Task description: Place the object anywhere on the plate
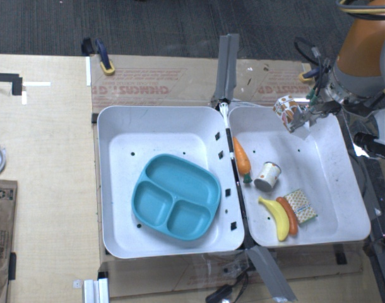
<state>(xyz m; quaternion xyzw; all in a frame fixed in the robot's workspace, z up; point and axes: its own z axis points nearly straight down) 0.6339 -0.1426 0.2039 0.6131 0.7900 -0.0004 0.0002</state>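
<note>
Tool (298, 122) holding a small white patterned cup (285, 108) above the right bin's (344, 188) far edge.

Cup sits between the tool fingers, tipped sideways, clear of the bin floor and well apart from the blue plate (176, 197). Plate lies flat in the left bin (117, 144), three compartments, nothing on it. On the right bin floor: carrot (242, 158) by the divider wall, white can (267, 175) beside it, banana (276, 216) touching a sausage (288, 214), checkered packet (301, 206) just beside those. Arm's orange band (364, 46) at the upper right.
</note>
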